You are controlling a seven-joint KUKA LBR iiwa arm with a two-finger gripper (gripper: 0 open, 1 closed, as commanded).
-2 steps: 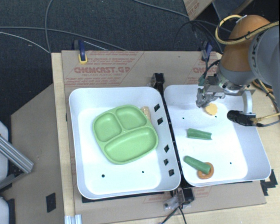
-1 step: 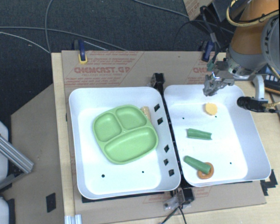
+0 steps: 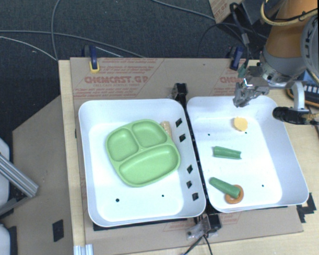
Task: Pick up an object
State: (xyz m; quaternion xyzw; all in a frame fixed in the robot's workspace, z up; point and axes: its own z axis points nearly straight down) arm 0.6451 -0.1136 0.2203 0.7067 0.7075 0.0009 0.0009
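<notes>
The right bin (image 3: 286,162) holds three small things. A yellow round piece (image 3: 240,124) lies near its far side. A green stick (image 3: 226,153) lies in the middle. A green piece resting on an orange disc (image 3: 228,190) sits near the front edge. My gripper (image 3: 242,99) hangs over the far edge of the right bin, a little beyond and above the yellow piece, with nothing seen between its fingers. The arm's orange band (image 3: 294,10) shows at the top right.
The left bin (image 3: 99,199) holds a green divided plate (image 3: 143,151) with a small tan object (image 3: 166,128) at its far right corner. Black clips (image 3: 181,130) line the divider between the bins. Cables run across the dark floor behind the bench.
</notes>
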